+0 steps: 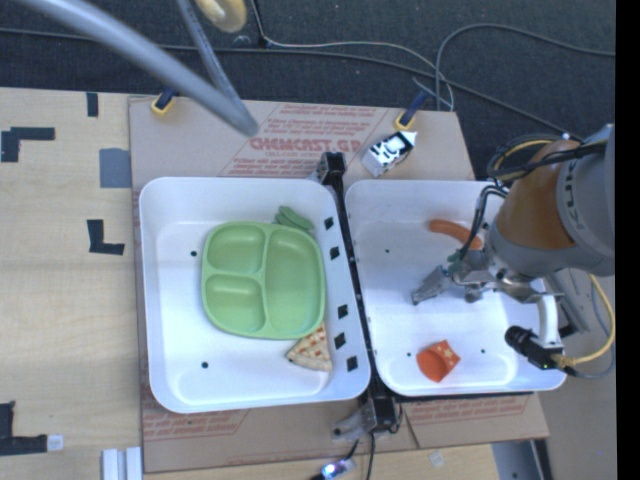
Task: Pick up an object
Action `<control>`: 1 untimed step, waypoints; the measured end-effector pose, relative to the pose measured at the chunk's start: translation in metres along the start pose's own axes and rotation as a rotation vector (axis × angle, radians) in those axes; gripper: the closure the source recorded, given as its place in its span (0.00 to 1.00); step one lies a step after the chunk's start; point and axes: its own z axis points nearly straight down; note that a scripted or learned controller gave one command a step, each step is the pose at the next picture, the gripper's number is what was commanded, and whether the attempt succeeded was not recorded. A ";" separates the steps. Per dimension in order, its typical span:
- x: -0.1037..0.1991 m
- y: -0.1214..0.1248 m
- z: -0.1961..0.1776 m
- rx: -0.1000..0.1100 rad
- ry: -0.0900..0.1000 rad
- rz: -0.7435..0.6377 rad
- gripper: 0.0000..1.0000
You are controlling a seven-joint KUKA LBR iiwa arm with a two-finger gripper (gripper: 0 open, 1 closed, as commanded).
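My gripper [438, 284] hangs low over the middle of the right bin [400, 203], at the end of the grey and orange arm that comes in from the right. An orange sausage-shaped piece [447, 229] lies just behind it, toward the bin's back. A red-orange chunk [437, 360] rests near the bin's front wall, below the gripper and apart from it. In the left bin [165, 298] a green divided plate [264, 278] lies flat. A pizza slice [312, 349] sits at its front right corner, and a small green piece [295, 218] peeks out behind it.
A black-clipped divider [345, 268] runs between the two bins. Both stand on a cardboard sheet [300, 138] with a small black-and-white item [388, 150] at the back. Cables [560, 353] loop beside the wrist at the right. A grey pole [130, 43] crosses the top left.
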 end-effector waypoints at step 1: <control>-0.001 0.000 -0.011 -0.003 -0.002 0.000 1.00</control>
